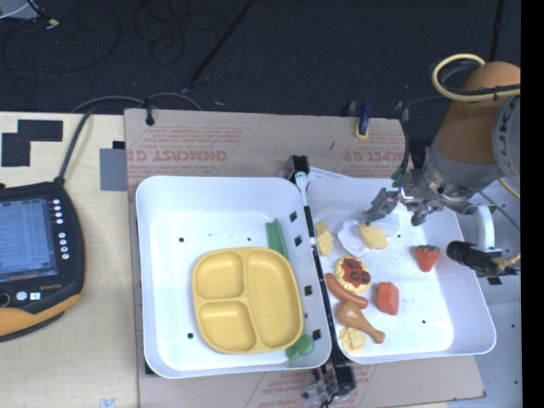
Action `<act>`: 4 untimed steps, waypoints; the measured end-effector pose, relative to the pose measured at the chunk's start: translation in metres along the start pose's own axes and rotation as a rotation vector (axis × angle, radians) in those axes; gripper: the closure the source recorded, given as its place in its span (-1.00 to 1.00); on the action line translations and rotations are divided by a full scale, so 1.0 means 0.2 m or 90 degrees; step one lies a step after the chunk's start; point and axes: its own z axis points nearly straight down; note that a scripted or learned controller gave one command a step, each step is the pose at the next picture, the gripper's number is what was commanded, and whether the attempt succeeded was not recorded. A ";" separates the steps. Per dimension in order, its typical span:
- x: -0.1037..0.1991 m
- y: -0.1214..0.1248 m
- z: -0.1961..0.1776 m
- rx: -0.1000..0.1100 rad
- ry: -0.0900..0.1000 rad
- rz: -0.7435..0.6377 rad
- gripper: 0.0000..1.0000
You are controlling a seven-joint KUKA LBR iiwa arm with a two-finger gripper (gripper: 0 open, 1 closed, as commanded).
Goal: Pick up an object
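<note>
Hovered as a metal two-finger gripper (395, 217) with fingers spread apart and nothing between them, low over the far part of the shallow white plastic right bin (463, 334). Hung from the grey arm (463, 172) with its orange band, slanted in from the right and tilted down toward the bin's middle. Lay just below the nearer finger: a small yellow lumpy toy piece (374, 238), resting on a flat white rounded scrap (349, 236), not touched by the gripper. Sat to the right of these, apart: a red toy strawberry with a green cap (427, 257). Lay nearer the front, close together: a round yellow toy pizza with dark red toppings (352, 273), a smooth orange-brown toy sausage (344, 290), a blocky red piece (388, 297), a glossy brown toy drumstick (359, 318) and a pale yellow crinkled piece (352, 339). Rested against the dividing wall: another yellow chunk (324, 242). Held in the shallow white plastic left bin (161, 228): a smooth yellow three-part plastic plate (246, 300), a straight green stick (276, 236) at its far corner and a green leafy piece (299, 345) at its near corner. Lay beneath both bins: a brown printed cardboard sheet (221, 138). Stood well off to the left: a black and orange control tablet (30, 245).
</note>
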 end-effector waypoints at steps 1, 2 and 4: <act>0.38 -0.12 -0.44 -0.002 0.002 -0.004 -1.00; 0.36 -0.12 -0.46 0.002 0.001 -0.001 1.00; 0.13 -0.63 0.05 0.009 0.001 0.005 1.00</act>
